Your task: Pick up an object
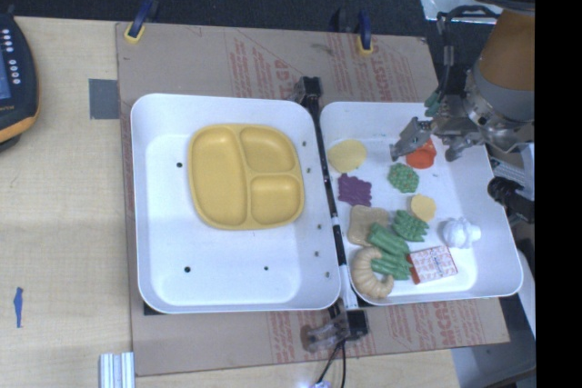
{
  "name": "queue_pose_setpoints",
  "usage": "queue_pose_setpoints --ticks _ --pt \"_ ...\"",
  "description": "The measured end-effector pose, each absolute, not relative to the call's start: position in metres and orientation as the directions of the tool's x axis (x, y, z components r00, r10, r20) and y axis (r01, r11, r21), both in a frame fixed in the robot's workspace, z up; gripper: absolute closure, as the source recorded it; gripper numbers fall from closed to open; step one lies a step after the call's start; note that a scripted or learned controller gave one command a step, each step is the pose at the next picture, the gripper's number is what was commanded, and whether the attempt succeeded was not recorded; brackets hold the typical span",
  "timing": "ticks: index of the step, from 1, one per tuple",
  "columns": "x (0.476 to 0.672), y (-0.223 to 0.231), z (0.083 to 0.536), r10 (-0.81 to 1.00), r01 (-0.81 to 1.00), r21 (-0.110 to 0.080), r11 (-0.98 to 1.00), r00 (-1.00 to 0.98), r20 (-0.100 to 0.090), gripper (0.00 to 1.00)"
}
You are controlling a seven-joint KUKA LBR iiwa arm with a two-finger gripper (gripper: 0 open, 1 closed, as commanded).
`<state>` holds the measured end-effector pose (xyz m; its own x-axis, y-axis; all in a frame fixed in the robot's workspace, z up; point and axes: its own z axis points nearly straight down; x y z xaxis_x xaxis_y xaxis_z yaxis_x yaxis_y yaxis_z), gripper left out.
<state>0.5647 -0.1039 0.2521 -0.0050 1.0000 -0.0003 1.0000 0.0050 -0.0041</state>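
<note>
Descent onto the target looked to be the step in hand — the gripper (425, 141) hung with fingers spread over the orange piece (421, 157) near the right bin's (491, 236) far side, so the next move called for closing squarely around it.

So the count: two white bins, the left bin (155, 268) with one yellow divided plate (245, 175) in it, and the right bin (486, 273) with roughly ten small bits. That's one orange piece (421, 158) at 12 o'clock, two pale yellow discs (346, 155) (423, 207), one purple piece (355, 190), about four green pieces (403, 177) (410, 225) (387, 241) (393, 265), one tan slice (364, 221), one bagel-looking ring (369, 275) at 7 o'clock, one white lump (459, 233) and one red-and-white box (433, 264). Also three clamps on the cardboard, one yellow (138, 21), one blue (364, 32) and one black (309, 89).
</note>
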Motion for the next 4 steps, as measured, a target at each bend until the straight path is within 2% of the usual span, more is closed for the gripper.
queue_pose_setpoints --ticks 1,2,3,4 --pt "0.502 -0.16 0.089 1.0 1.0 -0.022 -0.002 0.002 0.002 0.0" --pt "0.581 -0.125 0.126 1.0 1.0 0.005 0.009 -0.009 0.0 0.0" --pt "0.653 -0.205 0.148 1.0 1.0 0.007 0.002 -0.002 -0.006 0.0" --pt "0.657 -0.165 0.106 1.0 1.0 -0.004 0.008 -0.008 -0.001 0.0"
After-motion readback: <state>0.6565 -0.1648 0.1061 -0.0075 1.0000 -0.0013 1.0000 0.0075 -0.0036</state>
